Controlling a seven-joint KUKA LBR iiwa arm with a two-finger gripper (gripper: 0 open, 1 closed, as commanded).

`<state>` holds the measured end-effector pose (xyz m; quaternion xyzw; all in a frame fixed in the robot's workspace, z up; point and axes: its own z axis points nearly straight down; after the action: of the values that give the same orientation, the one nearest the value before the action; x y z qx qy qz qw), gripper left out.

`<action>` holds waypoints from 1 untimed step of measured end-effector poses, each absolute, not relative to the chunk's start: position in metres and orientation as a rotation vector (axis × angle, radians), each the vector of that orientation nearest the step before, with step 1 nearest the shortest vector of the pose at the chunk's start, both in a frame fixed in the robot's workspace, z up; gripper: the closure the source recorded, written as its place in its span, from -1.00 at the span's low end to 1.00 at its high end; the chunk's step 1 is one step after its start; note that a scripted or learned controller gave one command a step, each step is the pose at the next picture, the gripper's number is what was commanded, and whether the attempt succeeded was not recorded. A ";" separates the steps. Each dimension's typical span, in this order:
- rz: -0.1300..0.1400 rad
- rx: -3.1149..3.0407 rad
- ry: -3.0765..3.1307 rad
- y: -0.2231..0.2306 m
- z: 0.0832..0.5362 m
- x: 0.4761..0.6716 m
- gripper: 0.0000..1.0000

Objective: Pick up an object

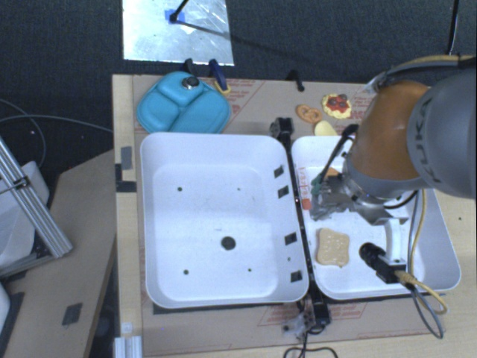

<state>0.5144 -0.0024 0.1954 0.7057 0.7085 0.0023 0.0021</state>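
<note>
My pincer [322,203], its state impossible to tell here, hangs near the right bin's [447,263] left wall; I should centre over the toast slice [332,247] before descending.

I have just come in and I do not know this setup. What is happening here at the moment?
A grey and orange robot arm reaches from the right into the right white bin, trying to pick up an object. Its gripper is low near the bin's left wall, just above a tan toast-shaped piece lying on the bin floor. Nothing is visibly held between its fingers. The left white bin sits beside it, and a blue divided tray lies behind the bins.
</note>
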 end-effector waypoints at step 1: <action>0.026 2.203 2.225 0.042 0.402 0.502 1.00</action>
<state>0.5021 0.0423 0.4016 0.7035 0.7106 0.0083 0.0055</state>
